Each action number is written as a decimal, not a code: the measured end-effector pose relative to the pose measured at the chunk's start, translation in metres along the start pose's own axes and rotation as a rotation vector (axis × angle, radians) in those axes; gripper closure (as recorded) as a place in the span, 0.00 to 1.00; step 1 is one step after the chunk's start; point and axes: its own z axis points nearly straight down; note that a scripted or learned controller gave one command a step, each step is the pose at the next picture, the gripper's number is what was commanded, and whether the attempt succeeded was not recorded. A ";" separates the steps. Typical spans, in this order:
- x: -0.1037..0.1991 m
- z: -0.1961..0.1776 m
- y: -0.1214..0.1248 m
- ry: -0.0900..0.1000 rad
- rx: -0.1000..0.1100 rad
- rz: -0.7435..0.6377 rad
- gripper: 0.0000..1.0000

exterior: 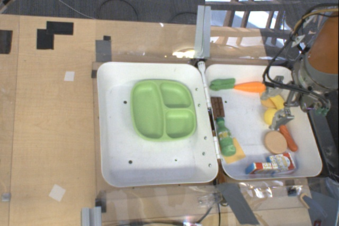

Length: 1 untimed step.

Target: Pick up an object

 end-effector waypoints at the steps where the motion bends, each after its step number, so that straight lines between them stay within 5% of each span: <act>1: 0.048 0.106 -0.005 0.009 -0.003 -0.072 0.00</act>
